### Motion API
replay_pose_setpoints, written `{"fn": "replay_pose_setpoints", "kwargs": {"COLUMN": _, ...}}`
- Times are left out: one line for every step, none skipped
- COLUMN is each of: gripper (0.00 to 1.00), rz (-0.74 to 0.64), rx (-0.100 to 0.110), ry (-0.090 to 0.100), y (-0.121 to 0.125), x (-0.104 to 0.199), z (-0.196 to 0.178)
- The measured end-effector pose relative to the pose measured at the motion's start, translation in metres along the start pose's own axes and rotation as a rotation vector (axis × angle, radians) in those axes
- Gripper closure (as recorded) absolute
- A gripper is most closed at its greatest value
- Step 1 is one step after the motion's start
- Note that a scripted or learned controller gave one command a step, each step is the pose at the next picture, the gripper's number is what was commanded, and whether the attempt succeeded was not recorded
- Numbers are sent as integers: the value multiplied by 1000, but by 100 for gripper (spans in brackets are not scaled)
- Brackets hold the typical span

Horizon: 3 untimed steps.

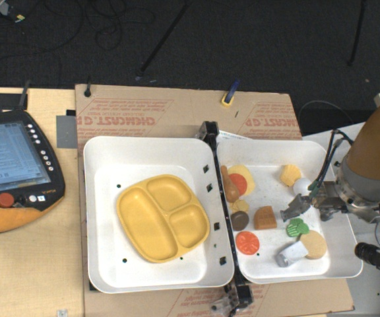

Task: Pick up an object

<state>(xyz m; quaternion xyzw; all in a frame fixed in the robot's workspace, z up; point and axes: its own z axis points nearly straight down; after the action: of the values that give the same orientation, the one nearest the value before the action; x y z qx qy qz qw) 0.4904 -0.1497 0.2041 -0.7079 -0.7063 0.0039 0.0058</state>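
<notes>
Objects to pick: small toy food pieces lie loose in the right-hand shallow white bin (335, 271), in the right half of the frame.
Orange-red round piece (247, 243): lower left of that bin, flat on the floor.
Brown block (264, 218): just above and right of the orange-red piece, with a dark brown round piece (240, 220) touching close at its left.
Yellow and red cluster (238, 181): upper left of the bin, against the divider, with a brown sausage-shaped piece (230, 187) along its left side.
Yellow lumpy piece (290, 174): upper middle of the bin, apart from the others.
Green leafy piece (297, 228): right of centre, just under the tool.
Pale tan round piece (314, 244): lower right, touching a grey and white cylinder-like piece (290, 254) lying tilted at its left.
Tool (297, 207): dark, at the end of the grey arm (361, 183) entering from the right edge; it hangs over the bin's right part, just above the green piece. How far its fingers are parted cannot be told, and nothing is seen between them.
Left-hand shallow white bin (104, 177): centre left of the frame, holding a yellow three-compartment plastic plate (162, 216).
Cardboard sheet (177, 111): brown, printed in red, lying under both bins on the worktop.
Control tablet (12, 170): black with a lit screen and orange base, at the left edge.
</notes>
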Motion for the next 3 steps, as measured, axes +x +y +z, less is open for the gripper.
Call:
{"fn": "replay_pose_setpoints", "kwargs": {"gripper": 0, "rz": -2, "rx": -12, "ry": -3, "y": 3, "x": 0, "z": -6}}
{"fn": "replay_pose_setpoints", "kwargs": {"gripper": 0, "rz": -3, "rx": -6, "ry": 0, "y": 1, "x": 0, "z": 59}}
{"fn": "replay_pose_setpoints", "kwargs": {"gripper": 0, "rz": -4, "rx": -7, "ry": 0, "y": 1, "x": 2, "z": 112}}
